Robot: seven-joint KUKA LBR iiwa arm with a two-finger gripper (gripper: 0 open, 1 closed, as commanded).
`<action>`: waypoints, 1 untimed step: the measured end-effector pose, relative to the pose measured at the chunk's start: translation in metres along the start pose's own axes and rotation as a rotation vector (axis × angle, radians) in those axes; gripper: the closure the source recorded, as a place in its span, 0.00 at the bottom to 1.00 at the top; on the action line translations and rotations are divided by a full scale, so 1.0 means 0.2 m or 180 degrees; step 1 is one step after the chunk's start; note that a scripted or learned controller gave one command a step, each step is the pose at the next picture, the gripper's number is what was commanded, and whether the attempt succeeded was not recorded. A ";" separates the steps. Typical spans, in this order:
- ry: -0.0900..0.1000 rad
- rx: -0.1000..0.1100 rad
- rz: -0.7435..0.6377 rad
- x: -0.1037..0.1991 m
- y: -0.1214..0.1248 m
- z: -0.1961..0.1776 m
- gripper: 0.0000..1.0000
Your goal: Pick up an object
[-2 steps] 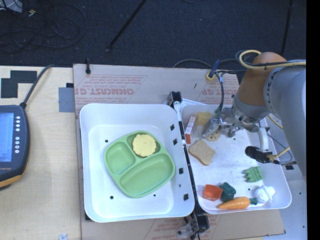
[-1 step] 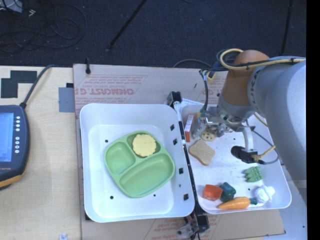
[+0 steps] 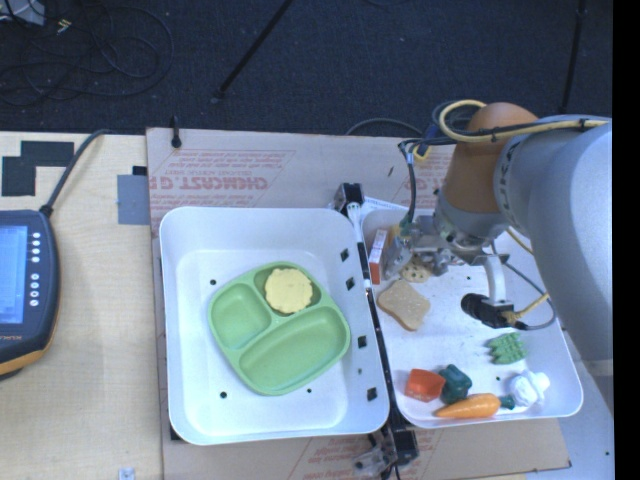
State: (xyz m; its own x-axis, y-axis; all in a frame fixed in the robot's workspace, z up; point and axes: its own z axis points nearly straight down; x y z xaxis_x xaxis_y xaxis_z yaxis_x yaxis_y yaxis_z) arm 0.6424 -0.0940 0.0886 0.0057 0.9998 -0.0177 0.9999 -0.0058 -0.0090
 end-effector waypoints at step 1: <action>0.0015 0.0002 -0.0003 -0.01 0.00 0.00 0.00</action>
State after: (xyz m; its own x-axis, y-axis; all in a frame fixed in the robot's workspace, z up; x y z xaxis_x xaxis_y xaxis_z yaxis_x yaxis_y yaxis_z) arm 0.6426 -0.0960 0.0884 0.0049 0.9999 -0.0129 0.9999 -0.0050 -0.0097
